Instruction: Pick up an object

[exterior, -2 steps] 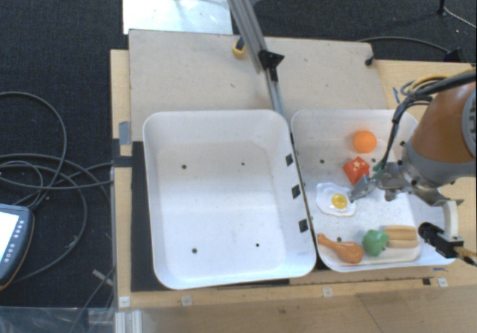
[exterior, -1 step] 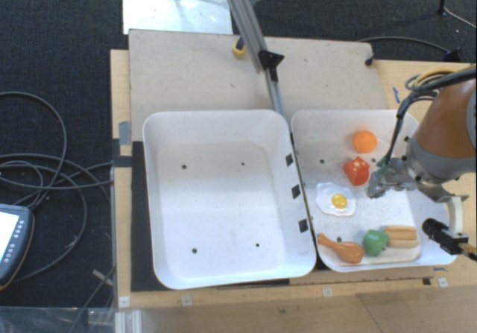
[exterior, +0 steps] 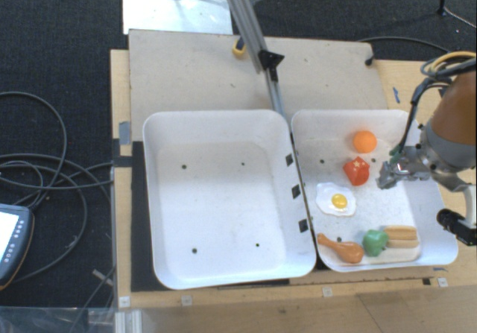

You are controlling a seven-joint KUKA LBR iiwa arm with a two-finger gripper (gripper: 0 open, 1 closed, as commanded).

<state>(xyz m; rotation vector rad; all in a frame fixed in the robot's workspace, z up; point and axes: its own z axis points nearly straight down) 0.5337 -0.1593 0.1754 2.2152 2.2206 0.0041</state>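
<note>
A red strawberry-like toy (exterior: 357, 170) with a pale speckled top lies in the right bin (exterior: 328, 127), between an orange ball (exterior: 364, 141) and a fried egg (exterior: 336, 201). The gripper (exterior: 387, 175) hangs just beside it; whether it is open I cannot tell.

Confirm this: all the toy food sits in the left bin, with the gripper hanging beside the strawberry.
Wrong bin. The camera view shows the toy food, including the strawberry, in the right bin; the gripper does hang beside the strawberry.
</note>
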